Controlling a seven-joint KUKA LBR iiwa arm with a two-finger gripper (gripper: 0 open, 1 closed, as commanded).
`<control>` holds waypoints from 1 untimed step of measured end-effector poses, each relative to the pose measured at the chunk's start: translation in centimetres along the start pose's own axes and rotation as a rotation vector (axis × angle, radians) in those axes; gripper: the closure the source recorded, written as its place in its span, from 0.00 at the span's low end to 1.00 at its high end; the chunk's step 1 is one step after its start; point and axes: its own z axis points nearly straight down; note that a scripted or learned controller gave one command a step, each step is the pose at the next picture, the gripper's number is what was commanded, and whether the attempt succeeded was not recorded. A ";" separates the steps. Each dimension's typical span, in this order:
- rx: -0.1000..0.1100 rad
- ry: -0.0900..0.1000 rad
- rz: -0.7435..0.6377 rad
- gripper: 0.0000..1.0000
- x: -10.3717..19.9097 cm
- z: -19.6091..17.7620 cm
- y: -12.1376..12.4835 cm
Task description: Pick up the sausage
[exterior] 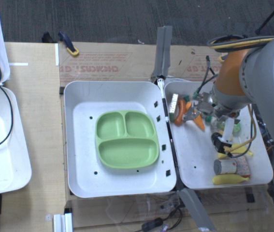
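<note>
The sausage (180, 112), a short orange-brown piece, lies tilted at the upper left of the right bin (194, 170), close to the wall between the bins. My gripper (193, 111) is low over the bin just right of the sausage, between it and an orange carrot (200, 122). The wrist and its cables hide the gripper's tips. I cannot tell whether the gripper touches the sausage.
A green divided plate (127, 139) lies in the left bin (79, 129). The right bin also holds a silver wrapper (174, 102), a green piece (236, 127), a yellow piece (234, 150), a can (225, 166) and a banana (230, 179).
</note>
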 end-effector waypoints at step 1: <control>0.003 -0.001 -0.004 0.00 0.9 0.0 5.4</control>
